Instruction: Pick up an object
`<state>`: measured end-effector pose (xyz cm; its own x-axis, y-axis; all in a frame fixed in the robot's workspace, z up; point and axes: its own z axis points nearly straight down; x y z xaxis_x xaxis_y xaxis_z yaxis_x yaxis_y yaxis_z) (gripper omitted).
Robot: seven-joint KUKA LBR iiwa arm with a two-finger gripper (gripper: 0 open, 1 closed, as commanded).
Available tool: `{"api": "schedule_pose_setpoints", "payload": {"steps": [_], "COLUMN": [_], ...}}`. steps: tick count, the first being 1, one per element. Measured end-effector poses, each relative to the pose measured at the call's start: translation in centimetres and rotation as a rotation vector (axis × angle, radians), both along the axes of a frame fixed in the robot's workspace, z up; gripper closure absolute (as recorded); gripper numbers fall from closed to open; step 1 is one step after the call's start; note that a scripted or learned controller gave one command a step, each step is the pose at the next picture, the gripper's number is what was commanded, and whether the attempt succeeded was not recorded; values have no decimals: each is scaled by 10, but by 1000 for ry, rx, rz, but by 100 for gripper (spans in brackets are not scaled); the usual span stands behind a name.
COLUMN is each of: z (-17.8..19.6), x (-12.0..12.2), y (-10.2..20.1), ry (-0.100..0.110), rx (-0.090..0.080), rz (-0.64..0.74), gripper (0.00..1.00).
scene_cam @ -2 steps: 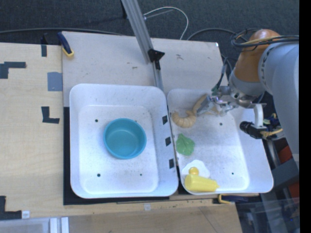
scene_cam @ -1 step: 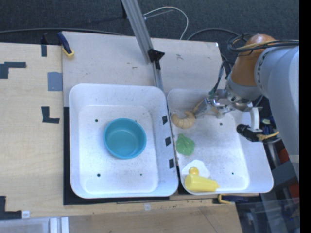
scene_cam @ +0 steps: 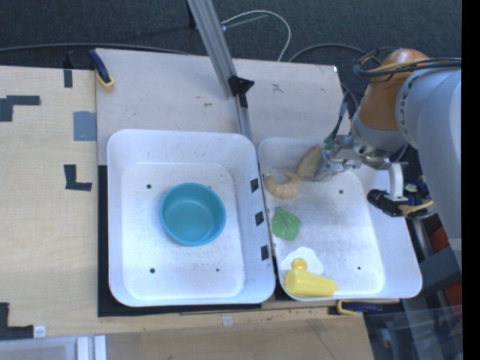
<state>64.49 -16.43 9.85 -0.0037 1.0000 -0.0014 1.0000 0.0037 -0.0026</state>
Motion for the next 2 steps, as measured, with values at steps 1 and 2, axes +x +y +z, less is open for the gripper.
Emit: {"api": "schedule_pose_setpoints", "payload": {"steps": [1,2], "z": [49,99], "x": [10,19], "y": [-2,-7], "ry": [-6,-8], "rx": [1,0], "rz": [-2,-2], "gripper": [100,100]}}
